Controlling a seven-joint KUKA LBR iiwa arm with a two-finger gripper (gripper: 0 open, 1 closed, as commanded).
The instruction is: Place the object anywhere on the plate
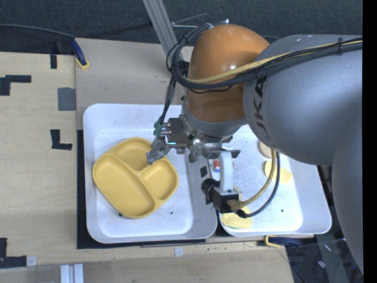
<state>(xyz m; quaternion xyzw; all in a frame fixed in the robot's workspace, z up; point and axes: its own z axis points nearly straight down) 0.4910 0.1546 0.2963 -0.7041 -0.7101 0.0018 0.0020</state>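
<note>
A yellow divided plate [134, 177] lies in the left white bin [100, 119]. My gripper [158, 152] hangs low over the plate's upper right rim, near the wall between the two bins. I see nothing held in it. In the right bin [306, 214], pale yellow objects show partly from behind the arm: one [283, 173] near the middle and one [235, 220] at the front left corner. The arm's big orange and grey body hides most of that bin.
The arm [283, 99] reaches in from the right and covers the back of the right bin. The wooden bench [35, 158] lies left of the bins, with black tape marks on it. A metal rail [158, 13] slants up behind the bins.
</note>
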